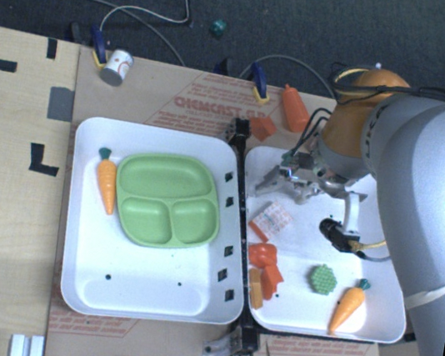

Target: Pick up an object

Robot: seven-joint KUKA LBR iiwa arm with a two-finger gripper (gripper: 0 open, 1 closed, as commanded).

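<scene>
Cardboard-covered surface (pixel 209 107) carries two shallow white bins; end effector (pixel 294 177) hangs low at the back of the right white bin (pixel 366 328), finger state can't tell, nothing visibly held. Nearest it lies a clear crinkled wrapper (pixel 271 217), then orange plastic pieces (pixel 263 264), a green knobbly ball (pixel 323 279), an orange toy carrot (pixel 346 309). Pick looks not yet done; grasp and lift remain.

Two bins stand side by side. In the left bin (pixel 81 217) a tray (pixel 168 199) lies in the middle, with a carrot (pixel 106 181) just beside it on the left. In the right bin (pixel 376 321) — near its front edge — lie a second carrot (pixel 347 307), a small ball (pixel 323 279) left of it, and blocks (pixel 263 266) along the left wall. A packet (pixel 271 217) lies behind the blocks.
</scene>
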